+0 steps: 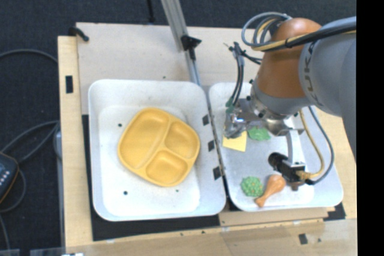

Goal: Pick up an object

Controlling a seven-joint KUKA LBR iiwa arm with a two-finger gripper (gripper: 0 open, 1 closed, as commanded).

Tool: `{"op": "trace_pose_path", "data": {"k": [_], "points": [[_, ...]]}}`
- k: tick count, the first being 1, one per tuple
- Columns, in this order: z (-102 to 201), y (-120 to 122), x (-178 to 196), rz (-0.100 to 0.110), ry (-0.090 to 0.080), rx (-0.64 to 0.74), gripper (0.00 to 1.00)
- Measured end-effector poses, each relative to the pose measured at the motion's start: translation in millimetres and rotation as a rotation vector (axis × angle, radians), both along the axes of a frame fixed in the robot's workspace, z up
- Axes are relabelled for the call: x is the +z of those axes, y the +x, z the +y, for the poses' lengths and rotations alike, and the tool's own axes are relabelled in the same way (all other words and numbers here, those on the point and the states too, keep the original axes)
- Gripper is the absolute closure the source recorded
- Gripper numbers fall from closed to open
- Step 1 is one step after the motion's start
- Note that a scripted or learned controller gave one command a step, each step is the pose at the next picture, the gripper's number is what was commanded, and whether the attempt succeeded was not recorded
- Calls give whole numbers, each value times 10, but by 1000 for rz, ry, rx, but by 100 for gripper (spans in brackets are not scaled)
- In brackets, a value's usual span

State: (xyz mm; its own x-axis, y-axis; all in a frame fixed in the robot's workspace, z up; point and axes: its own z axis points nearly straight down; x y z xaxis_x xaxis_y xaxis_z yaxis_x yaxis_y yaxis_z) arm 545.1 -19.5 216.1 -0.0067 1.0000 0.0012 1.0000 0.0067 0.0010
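Yellow card (235, 142), the likeliest target, lies flat in the right bin (327, 192), just under the gripper (235, 124); whether the claw is open or closed I cannot tell. The arm (288, 69) hangs over the card to reach it. A tray (159, 145) lies left of the card; broccoli (251, 185) and a drumstick (271, 188) below.

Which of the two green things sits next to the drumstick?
The green piece near the right bin's front edge, beside the drumstick. The other green piece lies farther back.
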Motion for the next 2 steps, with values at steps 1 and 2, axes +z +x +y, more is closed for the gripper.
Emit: {"op": "trace_pose_path", "data": {"k": [1, 2], "points": [[524, 25, 162, -2, 1, 2, 100], [1020, 15, 288, -1, 1, 2, 100]]}}
